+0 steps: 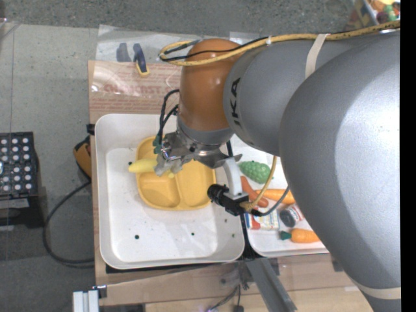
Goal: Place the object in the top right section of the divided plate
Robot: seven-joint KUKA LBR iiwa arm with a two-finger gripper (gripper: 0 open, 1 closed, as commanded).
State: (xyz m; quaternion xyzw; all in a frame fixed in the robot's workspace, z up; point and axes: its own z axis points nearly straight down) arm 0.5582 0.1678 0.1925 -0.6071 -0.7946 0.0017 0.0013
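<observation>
Risk of a miss at the divided plate.

Camera view: pincer [168, 163] hovering over the yellow divided plate [174, 194] in the left bin [117, 239], clenched, as far as can be judged, on a yellow banana-like object [142, 166] poking out toward nine o'clock over the plate's left rim. Could drop outside the plate or into the wrong section if let go here; top right section toward one o'clock, hidden under the wrist. Loose vegetables [255, 171] in the right bin.

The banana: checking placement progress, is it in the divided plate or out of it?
Partly in: the banana lies across the yellow divided plate's left rim, its tip sticking out over the white bin.
</observation>
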